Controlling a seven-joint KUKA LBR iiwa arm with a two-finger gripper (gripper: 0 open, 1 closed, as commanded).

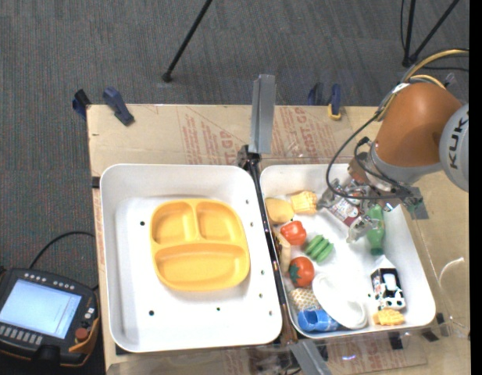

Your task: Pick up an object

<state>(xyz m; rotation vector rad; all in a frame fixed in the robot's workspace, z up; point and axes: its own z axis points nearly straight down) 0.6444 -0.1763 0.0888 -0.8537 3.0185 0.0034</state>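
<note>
The tool [364,219] hangs low in the upper right part of the right bin [422,266], and whether it is released or clenched cannot be told from this slant. Just beneath and beside it lie a crinkled packet [344,208] and a green bottle-like item [376,238], so either may be the target; no object can be seen grasped.

The crowding is the main risk. Packet and green item sit so close together that a descent could land between them and nudge both aside, or catch only a thin flap of the packet that slips free on the lift.

Lower left in this bin, a red pepper [294,232], a green vegetable [319,248] and a tomato [301,270] cluster, well apart from the tool. The yellow divided tray [199,243] lies in the left bin [119,287].
</note>
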